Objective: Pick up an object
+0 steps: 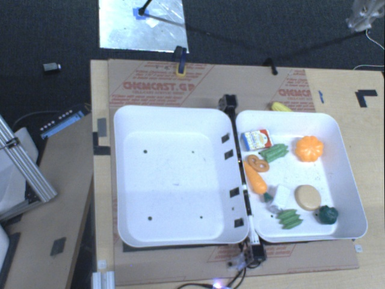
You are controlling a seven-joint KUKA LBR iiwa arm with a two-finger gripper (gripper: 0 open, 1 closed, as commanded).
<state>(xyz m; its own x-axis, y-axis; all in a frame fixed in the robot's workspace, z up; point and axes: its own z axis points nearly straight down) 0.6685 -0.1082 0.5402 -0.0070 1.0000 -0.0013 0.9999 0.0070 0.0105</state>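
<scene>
The right bin (337, 125) holds everything, crowded toward its left wall and near edge, with bare floor along its right side. The carrot (255, 176) lies close beside the divider between the bins, its long axis running from far-left to near-right. A pale blurred shape at the top right corner may be the pincer (364, 9), well apart from the carrot; whether it is wide or narrow I cannot tell. The left bin (174, 176) offers open room.

Bench (102, 185) bearing two white bins (174, 119)
</scene>
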